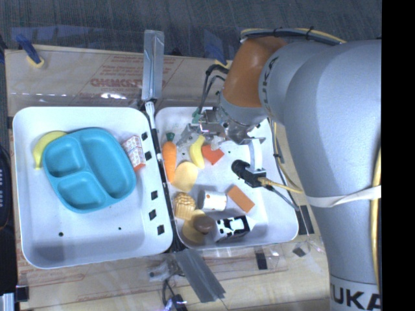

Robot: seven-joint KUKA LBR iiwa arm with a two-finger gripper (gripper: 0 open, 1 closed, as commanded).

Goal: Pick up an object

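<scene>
My gripper hangs low over the back of the right bin, under the orange band of the wrist. Directly below it lie a small yellow banana-shaped piece and a red-orange wedge. An orange carrot lies just to their left along the bin wall. A pale yellow round fruit sits in front of these. Nothing visibly hangs from the gripper.
Nearer the front of the right bin are a white cup, an orange block, a ribbed tan piece, a brown round item and a black-and-white toy. The left bin holds a blue divided plate, a banana and a small box.
</scene>
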